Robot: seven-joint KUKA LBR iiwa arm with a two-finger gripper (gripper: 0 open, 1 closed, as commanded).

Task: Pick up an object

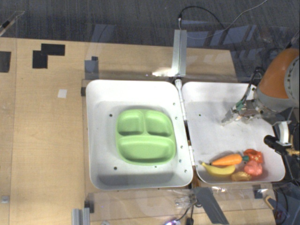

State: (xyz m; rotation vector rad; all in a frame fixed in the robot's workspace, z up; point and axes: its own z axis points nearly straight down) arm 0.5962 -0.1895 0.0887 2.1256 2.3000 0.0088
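Pale wooden table (42, 139) under dark grey carpet (93, 8) carries two shallow white bins. Left bin (98, 125) holds a green three-compartment plastic plate (145, 136). Right bin (211, 125) keeps a yellow toy banana (218, 169), orange toy carrot (227, 160) and red toy fruits (253, 163) in its near corner. Pincer (230, 118) hovers apart, fingers spread, gripping nothing.

Surface (42, 125): pale wood grain, matt. Bins (98, 139): smooth white plastic, faint sheen. Green tray (145, 136): glossy moulded plastic. Toy food (236, 164): shiny plastic. Upright post (180, 53) at 12 o'clock: brushed metal.
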